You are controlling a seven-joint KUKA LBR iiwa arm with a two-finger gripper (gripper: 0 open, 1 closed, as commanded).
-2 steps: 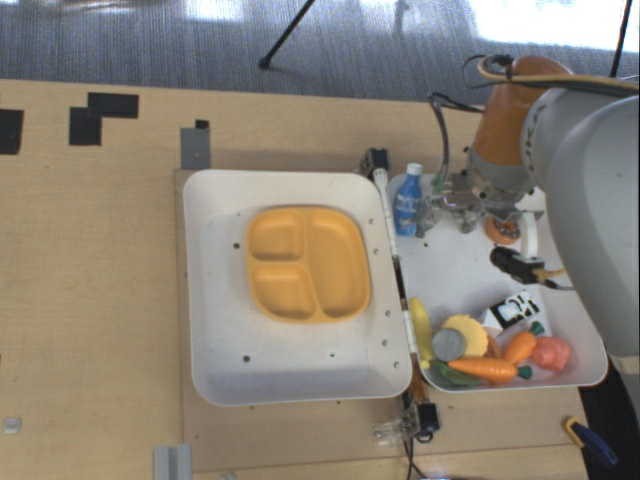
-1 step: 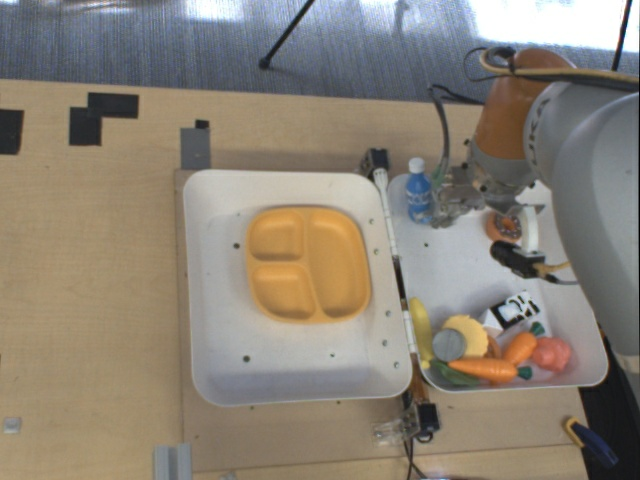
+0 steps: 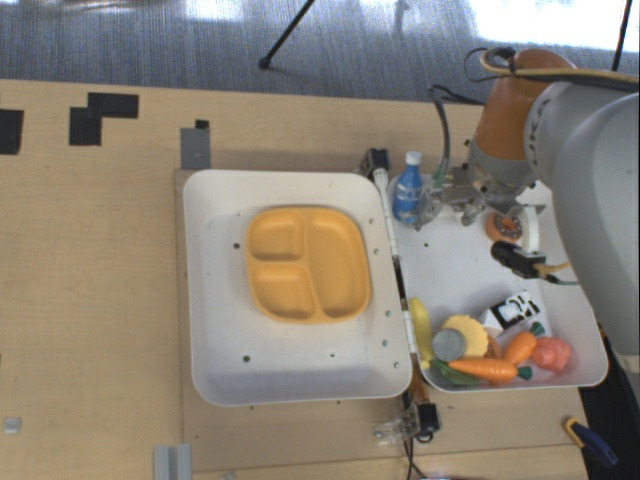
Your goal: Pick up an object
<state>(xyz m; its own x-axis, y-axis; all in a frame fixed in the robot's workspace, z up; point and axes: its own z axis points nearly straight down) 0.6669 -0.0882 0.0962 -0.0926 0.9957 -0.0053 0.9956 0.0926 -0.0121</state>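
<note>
Evidently early: nothing lifted yet. Gripper (image 3: 447, 196) sits at right bin's (image 3: 455, 258) 11 o'clock corner, just beside blue bottle (image 3: 407, 190); cannot tell whether it is spread or pressed together, and no object seen between its tips. Candidate objects clustered at bin's 5 o'clock: carrot (image 3: 483, 370), banana (image 3: 420, 325), yellow fruit (image 3: 468, 334), pink fruit (image 3: 551, 354), black-white block (image 3: 514, 311). Left bin (image 3: 220, 368) carries yellow divided plate (image 3: 306, 264). Remaining, by my estimate: secure grasp, raise object.
</note>
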